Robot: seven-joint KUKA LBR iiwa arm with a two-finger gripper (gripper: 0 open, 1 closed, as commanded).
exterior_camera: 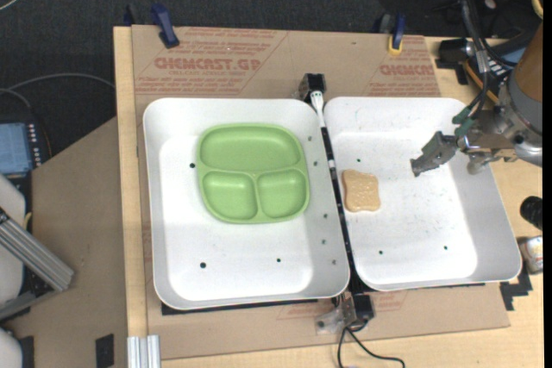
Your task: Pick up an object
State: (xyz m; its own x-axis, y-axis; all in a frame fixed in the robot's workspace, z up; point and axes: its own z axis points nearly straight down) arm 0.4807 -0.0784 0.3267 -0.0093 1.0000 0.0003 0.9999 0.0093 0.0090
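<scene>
- The bench (259, 56) is carrying two shallow white bins side by side, their inner rims touching along the middle.
- The left bin (172, 271) is holding a green divided plate (253, 172) toward its far half, leaving bare floor along its near edge and left wall.
- The right bin (448, 263) is holding a tan slice of toast (361, 191), which is lying close against the bin's left wall, about midway between the far and near edges.
- The bare floor is stretching from the toast across to the right wall and down to the near corners.
- The arm (526, 99) is reaching in over the right bin's right wall.
- The gripper (429, 157) is hanging over the right bin's middle, well apart from the toast, which is lying to its left and slightly nearer the near edge.
- Whether its fingers are spread or closed cannot be told, and nothing is showing between them.
</scene>
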